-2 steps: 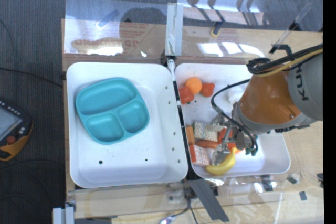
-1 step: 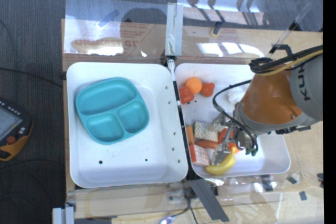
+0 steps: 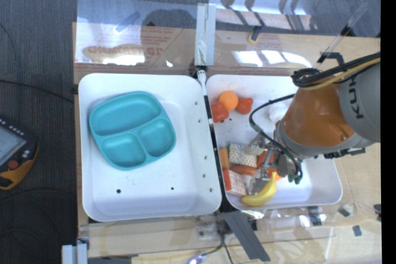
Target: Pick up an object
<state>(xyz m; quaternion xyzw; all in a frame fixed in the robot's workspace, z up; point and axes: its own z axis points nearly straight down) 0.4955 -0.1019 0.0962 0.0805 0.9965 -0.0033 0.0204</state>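
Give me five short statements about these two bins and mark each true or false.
1. The teal divided plate lies in the left bin. True.
2. The banana lies in the left bin. False: it lies in the right bin, near its front edge.
3. The gripper is over the right bin. True.
4. The orange ball rests on the teal plate. False: it sits in the right bin's far left corner.
5. The plate has three compartments. True.

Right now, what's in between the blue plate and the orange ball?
In the camera view, bare white floor of the left bin, then the raised rims where the two bins meet, lie between the blue plate and the orange ball.
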